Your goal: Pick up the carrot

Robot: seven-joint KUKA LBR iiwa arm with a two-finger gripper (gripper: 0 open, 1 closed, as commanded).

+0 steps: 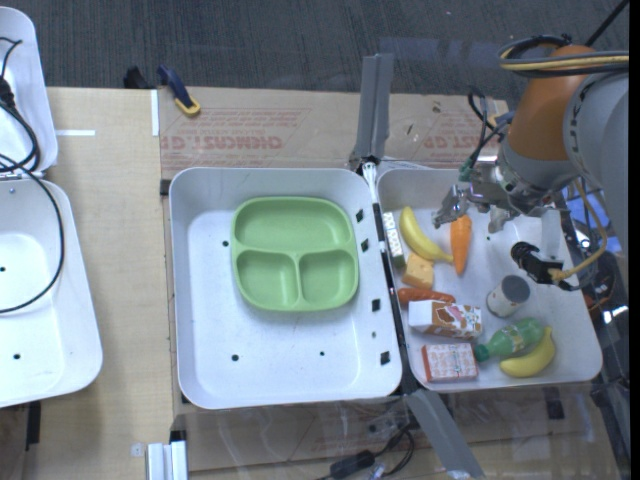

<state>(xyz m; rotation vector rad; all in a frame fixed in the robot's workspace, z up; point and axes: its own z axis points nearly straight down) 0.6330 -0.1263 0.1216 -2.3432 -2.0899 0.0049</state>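
Carrot [460,245] sits upright-ish in the right bin [580,358], next to a banana [421,234]. Pincer [468,205] hangs right over its top; can't tell its state.

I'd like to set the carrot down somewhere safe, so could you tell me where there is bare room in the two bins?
Left bin: bare floor all round the green tray, widest below it. Right bin: crowded; the carrot, bananas, cartons and bottle leave only a small patch at its right.
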